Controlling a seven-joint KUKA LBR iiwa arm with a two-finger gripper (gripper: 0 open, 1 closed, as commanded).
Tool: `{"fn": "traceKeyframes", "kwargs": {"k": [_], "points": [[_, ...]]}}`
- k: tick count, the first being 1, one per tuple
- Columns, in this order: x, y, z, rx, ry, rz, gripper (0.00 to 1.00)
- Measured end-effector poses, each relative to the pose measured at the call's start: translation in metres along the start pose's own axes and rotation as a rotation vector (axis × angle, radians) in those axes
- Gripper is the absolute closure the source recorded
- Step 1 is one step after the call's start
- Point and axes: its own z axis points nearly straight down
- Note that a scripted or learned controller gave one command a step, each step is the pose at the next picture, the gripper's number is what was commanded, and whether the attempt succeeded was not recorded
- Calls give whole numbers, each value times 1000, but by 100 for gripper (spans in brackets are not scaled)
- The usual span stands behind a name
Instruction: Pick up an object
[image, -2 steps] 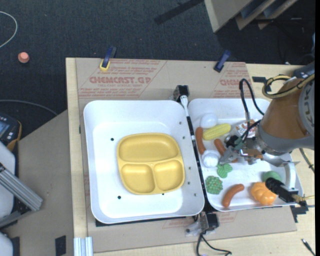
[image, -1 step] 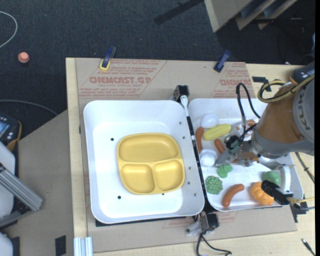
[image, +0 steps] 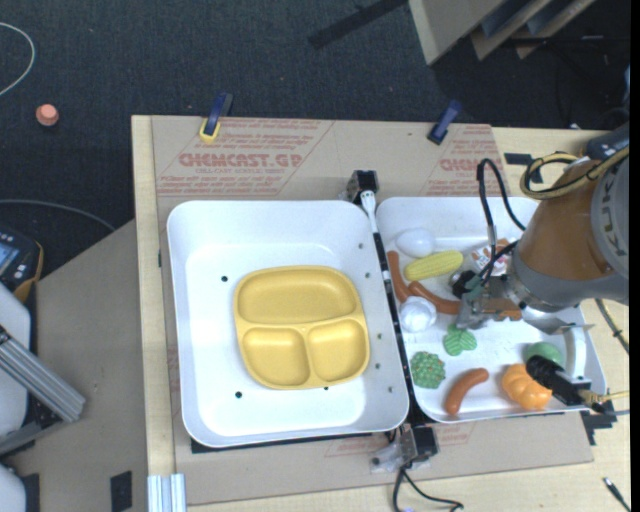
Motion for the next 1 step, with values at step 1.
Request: {"fn": "traceKeyframes", "kwargs": {"k": [1], "points": [[0,-8,-48,0,-3,-1,100]]}}
